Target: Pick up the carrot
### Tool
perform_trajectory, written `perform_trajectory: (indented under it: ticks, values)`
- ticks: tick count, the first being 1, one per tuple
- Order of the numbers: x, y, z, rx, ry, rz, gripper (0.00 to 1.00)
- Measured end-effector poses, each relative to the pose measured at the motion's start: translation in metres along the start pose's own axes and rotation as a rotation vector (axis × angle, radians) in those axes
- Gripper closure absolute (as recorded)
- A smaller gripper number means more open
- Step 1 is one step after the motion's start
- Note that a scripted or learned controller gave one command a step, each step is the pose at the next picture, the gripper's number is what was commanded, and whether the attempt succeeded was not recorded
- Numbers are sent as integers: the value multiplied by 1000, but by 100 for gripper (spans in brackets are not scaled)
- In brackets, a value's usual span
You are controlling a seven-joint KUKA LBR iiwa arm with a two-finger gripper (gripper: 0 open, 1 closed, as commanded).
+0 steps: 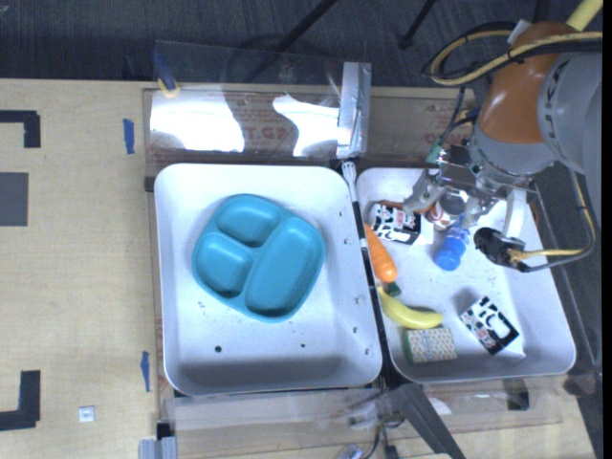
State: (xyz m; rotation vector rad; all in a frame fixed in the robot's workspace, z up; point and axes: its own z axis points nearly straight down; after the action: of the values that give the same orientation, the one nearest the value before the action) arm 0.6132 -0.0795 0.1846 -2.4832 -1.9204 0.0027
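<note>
carrot: untouched, lying at right bin left wall
gripper: above bin's far end, grip state can't tell
left: whole pick

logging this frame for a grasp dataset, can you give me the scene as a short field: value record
target: carrot, lying at the left wall of the right bin, not grasped
end effector: above the right bin's back part, apart from the carrot
near carrot: banana just in front of it; black-and-white box just behind
other right-bin items: blue bottle, sponge, patterned block
left bin: holds a blue divided plate
</note>
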Motion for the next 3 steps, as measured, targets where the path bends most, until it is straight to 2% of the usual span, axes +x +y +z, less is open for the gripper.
perform_trajectory:
  ticks: [1, 2, 3]
  values:
    - [9, 52, -1, -5, -2, -63, 0]
    - [-3, 63, 52, -28, 2, 94, 0]
    - [-3, 64, 41, -32, -1, 91, 100]
